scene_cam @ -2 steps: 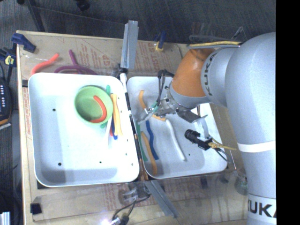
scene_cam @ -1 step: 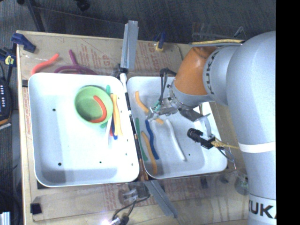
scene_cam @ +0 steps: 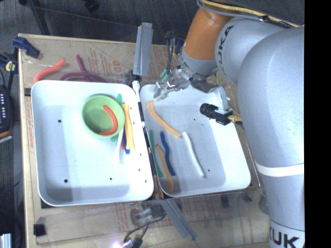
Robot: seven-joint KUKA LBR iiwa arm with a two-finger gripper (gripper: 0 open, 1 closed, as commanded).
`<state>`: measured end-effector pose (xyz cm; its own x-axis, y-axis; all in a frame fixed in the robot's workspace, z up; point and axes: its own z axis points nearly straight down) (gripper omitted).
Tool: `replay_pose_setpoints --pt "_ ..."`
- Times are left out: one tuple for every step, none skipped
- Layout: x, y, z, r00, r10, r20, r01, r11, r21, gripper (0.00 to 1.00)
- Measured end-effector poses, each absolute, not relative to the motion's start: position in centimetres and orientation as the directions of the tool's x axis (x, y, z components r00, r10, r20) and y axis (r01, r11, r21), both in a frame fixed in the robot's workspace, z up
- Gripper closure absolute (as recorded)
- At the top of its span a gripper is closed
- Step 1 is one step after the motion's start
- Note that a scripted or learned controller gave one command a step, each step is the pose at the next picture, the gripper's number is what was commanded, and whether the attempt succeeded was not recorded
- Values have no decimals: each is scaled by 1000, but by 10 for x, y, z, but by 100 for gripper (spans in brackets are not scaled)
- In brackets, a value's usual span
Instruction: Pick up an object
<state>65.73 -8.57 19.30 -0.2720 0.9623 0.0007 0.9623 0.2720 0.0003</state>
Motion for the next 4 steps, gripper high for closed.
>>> replay_pose_setpoints --pt "657 -86 193 -272 962 1 962 272 0 0" --pt "656 -120 92 -240 971 -6 971 240 -2 0" --pt "656 -118 102 -245 970 -3 970 245 -3 100" --pt "657 -86 193 -361 933 0 933 361 0 100"
